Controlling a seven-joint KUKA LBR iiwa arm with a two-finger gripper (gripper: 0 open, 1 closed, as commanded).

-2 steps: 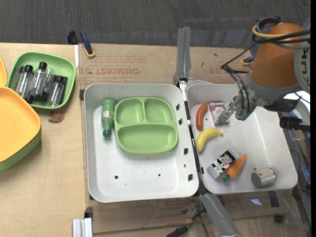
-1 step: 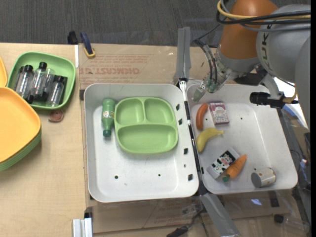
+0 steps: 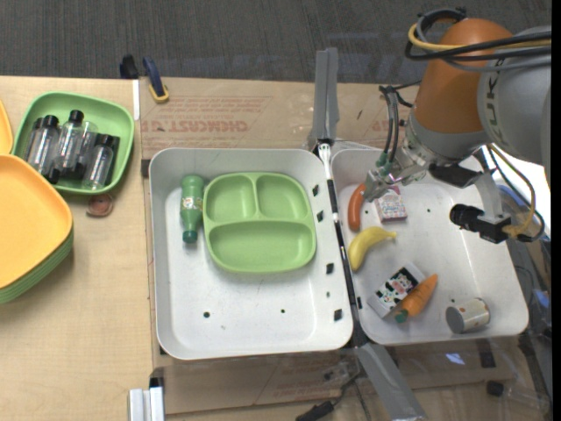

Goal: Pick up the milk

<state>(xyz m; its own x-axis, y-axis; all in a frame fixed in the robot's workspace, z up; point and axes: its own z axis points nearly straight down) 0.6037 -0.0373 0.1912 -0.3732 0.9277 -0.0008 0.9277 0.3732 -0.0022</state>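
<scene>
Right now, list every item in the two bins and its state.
Green bottle: lying flat, left bin, beside the tray.
Green tray: upright, nothing in its compartments.
Sausage: lying by the divider, right bin.
Pink carton: under the pincer.
Banana: lying flat.
Milk: on its side, touching the carrot.
Can: tipped over.

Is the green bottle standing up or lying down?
Lying down. The green bottle stretches flat along the left bin's floor, beside the green tray.

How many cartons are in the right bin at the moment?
2. A pink carton under the gripper near the bin's back left, and a black-and-white carton beside the carrot toward the front.
</scene>
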